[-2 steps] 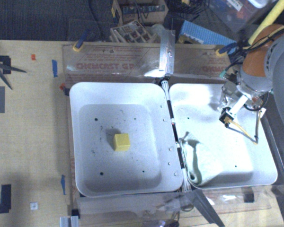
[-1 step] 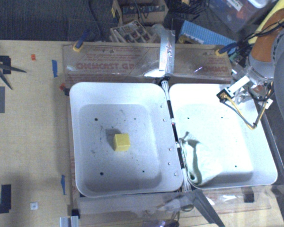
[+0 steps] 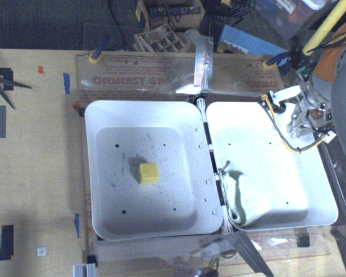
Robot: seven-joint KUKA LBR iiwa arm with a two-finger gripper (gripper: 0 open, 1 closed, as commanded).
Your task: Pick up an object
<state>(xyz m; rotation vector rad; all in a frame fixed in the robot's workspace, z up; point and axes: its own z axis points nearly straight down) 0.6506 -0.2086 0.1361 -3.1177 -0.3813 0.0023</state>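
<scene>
Two white bins: the left bin (image 3: 104, 126) holds a lone yellow block (image 3: 149, 173) mid-floor, free for a top grasp, while the gripper (image 3: 303, 120) hangs over the right bin's (image 3: 259, 131) far corner, grip state undeterminable.

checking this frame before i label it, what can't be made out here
- Gripper, camera view: small and tangled with the yellow cable at the right bin's upper right; whether it is open or shut cannot be told.
- Arm: cut off by the right edge.
- Greenish item by the right bin's left wall: blurred, its kind unclear.
- Yellow block in the left bin: its underside is hidden.
</scene>
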